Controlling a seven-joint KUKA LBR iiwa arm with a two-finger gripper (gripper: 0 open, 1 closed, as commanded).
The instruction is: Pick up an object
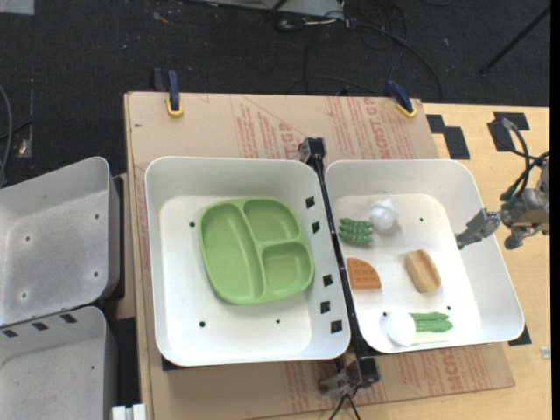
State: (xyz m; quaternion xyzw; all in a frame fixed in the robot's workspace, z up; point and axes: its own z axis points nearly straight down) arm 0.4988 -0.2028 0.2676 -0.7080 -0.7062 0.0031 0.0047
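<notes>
While the gripper (479,227) hovers at the right bin's (500,297) right rim, claw state can't be told, nothing visibly held. Candidate picks lie loose in that bin for reach: bread roll (423,271), green toy (355,229). Green tray (255,250) fills the left bin.

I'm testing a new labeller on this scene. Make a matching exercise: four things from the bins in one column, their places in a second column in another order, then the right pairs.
Things:
1. green divided plate
2. tan bread roll
3. crumpled white wrapper
4. orange slice of toast

Places:
A. far part of the right bin, beside a small green toy
B. lying in the left bin
C. right bin, close to the divider between the bins
D. middle of the right bin, toward its right side

Pairs: 1-B, 2-D, 3-A, 4-C
</notes>
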